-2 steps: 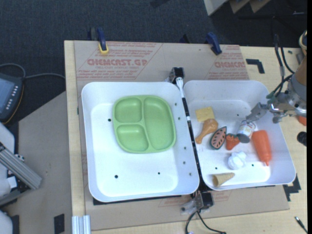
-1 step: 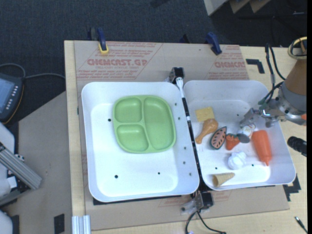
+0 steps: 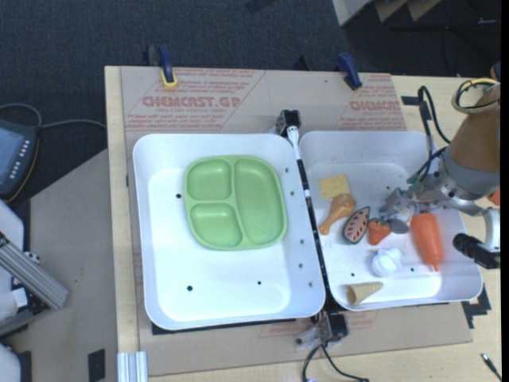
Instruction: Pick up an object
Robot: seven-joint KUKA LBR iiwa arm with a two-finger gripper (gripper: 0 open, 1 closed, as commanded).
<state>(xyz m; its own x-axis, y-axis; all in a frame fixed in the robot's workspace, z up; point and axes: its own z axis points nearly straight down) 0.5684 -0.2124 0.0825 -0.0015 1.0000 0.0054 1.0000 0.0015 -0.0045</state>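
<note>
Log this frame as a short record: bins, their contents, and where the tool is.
left bin: holds a green divided plate with three compartments
right bin: holds the toy food listed below
items: cheese wedge, drumstick, watermelon slice, strawberry, carrot, white crumpled piece, ice-cream cone
tool: low in the right bin, just above the strawberry and left of the carrot
grasp: not confirmed from this view

Arm (image 3: 477, 146) cut off at right edge; end effector (image 3: 400, 207) fingers unclear.
</note>
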